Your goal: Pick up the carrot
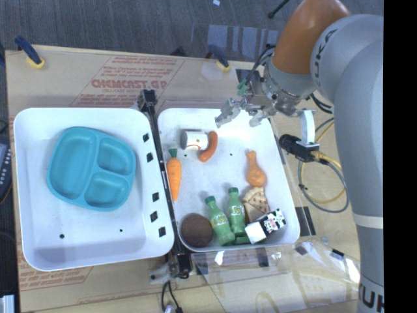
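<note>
Fingers (229, 113) hang over the far edge of the right bin (281, 175), and from my remote station they look spread apart with nothing between them, though they are small in the camera view. I note the carrot (174, 177) lying flat on the bin floor hard against the left wall, its green top toward the far end and its tip pointing to the near side, well apart from the gripper (229, 113). My judgement is that the approach has not yet begun in earnest. Chief risk: the carrot sits just beside the wall and the black divider (158, 175) between the bins, so one finger may strike the rim or find no room on that side and push the carrot instead of closing round it. A second risk is the sausage (208, 146) and the small can (192, 139), which lie between the gripper and the carrot; a low, direct path could knock them. The tapered, smooth body may also slip out if gripped near the tip. The left bin (26, 175) holds a blue tray (91, 168), which is not involved.
</note>
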Controlling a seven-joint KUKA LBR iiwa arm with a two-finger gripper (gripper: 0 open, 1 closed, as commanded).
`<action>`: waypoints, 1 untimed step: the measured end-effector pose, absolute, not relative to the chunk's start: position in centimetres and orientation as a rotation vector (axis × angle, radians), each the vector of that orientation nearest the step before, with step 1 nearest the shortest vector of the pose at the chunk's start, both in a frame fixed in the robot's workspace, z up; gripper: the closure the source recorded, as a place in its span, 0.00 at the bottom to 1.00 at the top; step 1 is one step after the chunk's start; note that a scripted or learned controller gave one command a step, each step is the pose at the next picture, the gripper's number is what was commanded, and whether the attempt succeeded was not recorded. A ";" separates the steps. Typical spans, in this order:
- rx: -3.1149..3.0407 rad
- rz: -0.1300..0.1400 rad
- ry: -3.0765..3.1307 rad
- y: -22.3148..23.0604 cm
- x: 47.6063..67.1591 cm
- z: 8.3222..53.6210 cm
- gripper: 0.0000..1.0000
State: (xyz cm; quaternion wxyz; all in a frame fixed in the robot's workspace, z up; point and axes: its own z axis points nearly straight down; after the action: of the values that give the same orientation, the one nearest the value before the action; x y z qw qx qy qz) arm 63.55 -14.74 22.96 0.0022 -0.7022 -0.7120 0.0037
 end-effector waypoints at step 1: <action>-1.970 0.010 -2.432 -9.0 60.5 12.8 0.00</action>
State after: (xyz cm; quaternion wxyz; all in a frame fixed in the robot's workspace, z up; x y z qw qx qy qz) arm 60.47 -9.04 12.80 0.0061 -0.6295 -0.7770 0.0032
